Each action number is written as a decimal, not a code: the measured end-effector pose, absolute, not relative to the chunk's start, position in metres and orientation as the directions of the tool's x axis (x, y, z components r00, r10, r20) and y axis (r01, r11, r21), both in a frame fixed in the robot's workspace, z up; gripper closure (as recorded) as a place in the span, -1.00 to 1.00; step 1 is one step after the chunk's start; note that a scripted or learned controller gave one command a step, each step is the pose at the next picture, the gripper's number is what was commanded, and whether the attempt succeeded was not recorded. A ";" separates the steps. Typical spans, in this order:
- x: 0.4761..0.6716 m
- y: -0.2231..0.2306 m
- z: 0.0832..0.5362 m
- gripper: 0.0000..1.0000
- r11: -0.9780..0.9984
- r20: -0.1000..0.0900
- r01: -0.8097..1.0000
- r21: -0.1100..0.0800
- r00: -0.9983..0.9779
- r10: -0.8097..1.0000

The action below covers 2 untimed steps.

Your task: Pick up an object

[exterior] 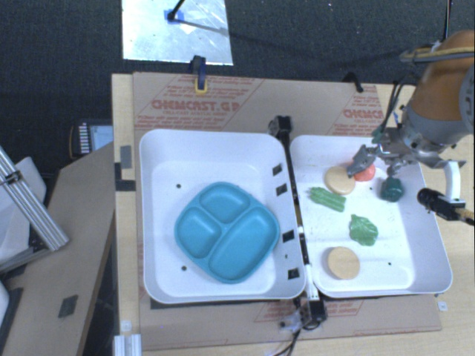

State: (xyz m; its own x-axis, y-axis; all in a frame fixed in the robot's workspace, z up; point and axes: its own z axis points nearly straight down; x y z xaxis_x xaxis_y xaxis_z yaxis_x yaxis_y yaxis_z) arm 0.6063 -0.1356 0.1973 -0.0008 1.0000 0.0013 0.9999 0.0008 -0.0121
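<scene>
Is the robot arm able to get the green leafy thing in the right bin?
Probably yes. The green leafy thing lies by itself on the floor of the right bin, with nothing on top of it. The gripper hangs over the same bin, just above it in the picture.

grey arm with orange band, reaching in from the right, gripper low, fingers spread

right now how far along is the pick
Nothing looks picked yet: the gripper sits low in the right white bin, over the red piece and tan round disc. The reach looks done. Whether it grips anything cannot be told. The grasp and lift are left.
</scene>
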 end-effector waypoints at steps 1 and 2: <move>0.609 -0.135 0.206 -1.00 0.003 0.000 1.000 0.001 -0.003 1.000; 0.601 -0.139 0.159 -1.00 0.001 0.000 1.000 0.000 -0.001 1.000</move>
State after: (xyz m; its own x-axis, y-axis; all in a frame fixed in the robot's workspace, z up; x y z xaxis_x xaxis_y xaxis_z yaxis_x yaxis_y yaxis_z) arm 0.6009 -0.1393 0.1586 -0.0014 1.0000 -0.0002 1.0000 0.0014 -0.0002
